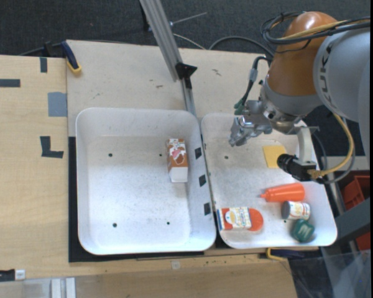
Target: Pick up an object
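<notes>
My gripper (239, 135) hangs over the upper left part of the right bin (236, 172), and nothing shows between its fingers. In the right bin lie a yellow block (274, 155) to the gripper's right, an orange bottle (283, 194), a small jar (296, 210), a green object (302, 230) and a red-and-white packet (240, 218) at the front. A small orange-and-white carton (177, 159) lies in the left bin (112, 185), near its right wall.
A slanted metal pole (168, 42) reaches down to the divide between the bins at the back. The grey arm with its orange band (301, 48) fills the upper right. A black cable fitting (292, 165) sits near the yellow block.
</notes>
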